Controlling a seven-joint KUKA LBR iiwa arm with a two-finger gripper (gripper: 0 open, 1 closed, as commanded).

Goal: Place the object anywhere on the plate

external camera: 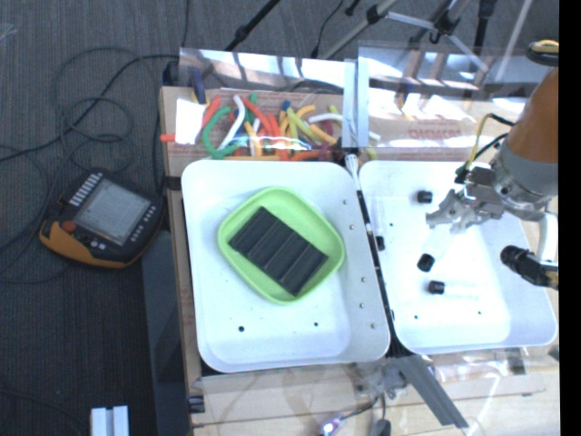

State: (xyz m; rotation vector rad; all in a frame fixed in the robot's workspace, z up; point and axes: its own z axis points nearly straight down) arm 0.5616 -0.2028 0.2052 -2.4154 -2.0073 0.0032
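End effector (457, 211) over right bin (399, 325), right of frame; open or closed: cannot tell. Centre over one black piece (425, 262) (three scattered), then carry left to green plate (234, 222).

Place: we take this for a robotics lab or test cell.
Bench: we see a wooden bench (272, 398) bearing two white bins (272, 334), side by side.
Arm: a grey arm with an orange band (545, 125) reaches in from the right.
Controller: we note a handheld control pendant (100, 218) with a screen, lying on the floor left of the bench.
Cables: black cables (82, 125) trail across dark carpet (73, 352).
Stands: metal tripod legs (427, 7) stand behind the bench.
Clutter: coloured flexible tubes (263, 125) lie heaped behind the left bin.
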